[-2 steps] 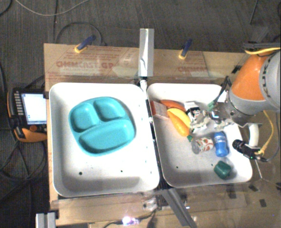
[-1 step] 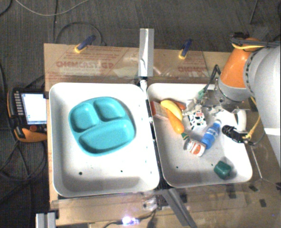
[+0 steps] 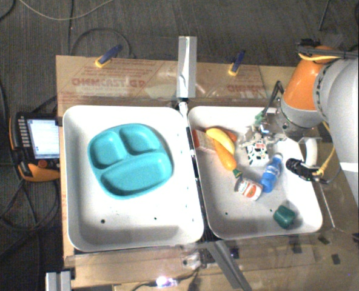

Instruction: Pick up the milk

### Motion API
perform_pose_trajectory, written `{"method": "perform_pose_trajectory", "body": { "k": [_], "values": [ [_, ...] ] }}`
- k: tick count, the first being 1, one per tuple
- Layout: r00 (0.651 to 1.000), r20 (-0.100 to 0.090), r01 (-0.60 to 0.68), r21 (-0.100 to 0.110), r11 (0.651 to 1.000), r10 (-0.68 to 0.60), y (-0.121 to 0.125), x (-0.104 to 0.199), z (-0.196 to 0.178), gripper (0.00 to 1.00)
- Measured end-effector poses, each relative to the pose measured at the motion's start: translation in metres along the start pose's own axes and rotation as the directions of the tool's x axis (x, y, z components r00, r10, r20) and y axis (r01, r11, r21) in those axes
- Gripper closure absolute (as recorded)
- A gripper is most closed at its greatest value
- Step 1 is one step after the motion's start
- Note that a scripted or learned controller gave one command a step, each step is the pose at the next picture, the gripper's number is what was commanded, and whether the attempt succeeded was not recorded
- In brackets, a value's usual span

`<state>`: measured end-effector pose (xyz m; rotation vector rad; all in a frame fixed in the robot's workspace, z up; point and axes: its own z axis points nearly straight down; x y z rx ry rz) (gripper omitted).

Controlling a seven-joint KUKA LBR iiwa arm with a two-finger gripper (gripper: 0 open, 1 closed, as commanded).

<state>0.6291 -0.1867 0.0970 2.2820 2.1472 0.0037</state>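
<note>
1. Down on the floor we've got dark grey carpet all round, with thin cables snaking across the top and left of the view.
2. On it sits a brown cardboard-topped bench (image 3: 137, 77), printed lettering showing upside down, and two clamps with blue-and-yellow handles gripping its far edge.
3. A handheld pendant (image 3: 37, 144) with a lit screen and orange trim sits off the bench's left side.
4. Left bin (image 3: 76, 223): a teal divided plate (image 3: 130, 159) lies in it, three compartments, tilted a little.
5. Right bin (image 3: 228, 223): busy over here! A banana (image 3: 221, 138) and an orange carrot-like piece (image 3: 227, 156) near the far left, a small red-and-white can (image 3: 250, 189) in the middle, a blue bottle (image 3: 271, 173) just beside it, a dark green block (image 3: 284, 216) at the near right corner.
6. The milk (image 3: 258, 152), a small carton with black-and-white cow patches, sits in the far half of the right bin, just up-left of the blue bottle.
7. Its long axis and which way its top points — too small and too covered to call.
8. The gripper (image 3: 261, 132) hangs right over the milk's far side, arm coming in from the right with its orange band above.
9. How wide the gripper stands, or whether it has hold of anything — I can't tell from here.
</note>
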Motion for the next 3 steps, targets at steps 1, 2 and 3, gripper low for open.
{"method": "perform_pose_trajectory", "body": {
  "k": [1,2,3],
  "values": [
    [0.988,-0.006,-0.157,-0.008,0.988,0.156,-0.028,-0.017,0.006,1.00],
    [0.994,0.000,-0.113,-0.003,0.994,0.113,0.001,-0.009,0.007,1.00],
    [0.983,0.001,-0.183,0.012,0.983,0.183,0.006,0.052,-0.091,1.00]
  ]
}}
